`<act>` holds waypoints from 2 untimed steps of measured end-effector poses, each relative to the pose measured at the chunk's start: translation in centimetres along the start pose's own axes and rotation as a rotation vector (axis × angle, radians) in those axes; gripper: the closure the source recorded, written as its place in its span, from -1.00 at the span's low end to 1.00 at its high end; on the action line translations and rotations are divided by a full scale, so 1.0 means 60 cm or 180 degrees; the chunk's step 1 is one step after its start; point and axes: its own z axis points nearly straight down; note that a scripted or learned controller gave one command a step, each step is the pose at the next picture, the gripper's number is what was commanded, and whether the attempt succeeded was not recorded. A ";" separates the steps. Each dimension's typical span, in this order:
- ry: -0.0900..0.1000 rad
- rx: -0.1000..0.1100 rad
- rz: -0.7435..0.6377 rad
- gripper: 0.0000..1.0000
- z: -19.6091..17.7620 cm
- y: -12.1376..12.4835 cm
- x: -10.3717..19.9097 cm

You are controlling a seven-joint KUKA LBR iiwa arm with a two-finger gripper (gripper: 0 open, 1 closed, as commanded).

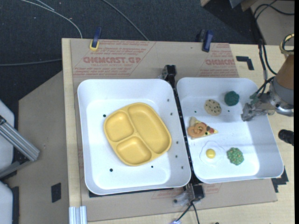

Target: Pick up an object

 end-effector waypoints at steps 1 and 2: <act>-0.0009 -0.0020 -0.0003 1.00 -0.107 0.003 -0.005; -0.0006 -0.0010 -0.0003 1.00 -0.134 0.005 -0.006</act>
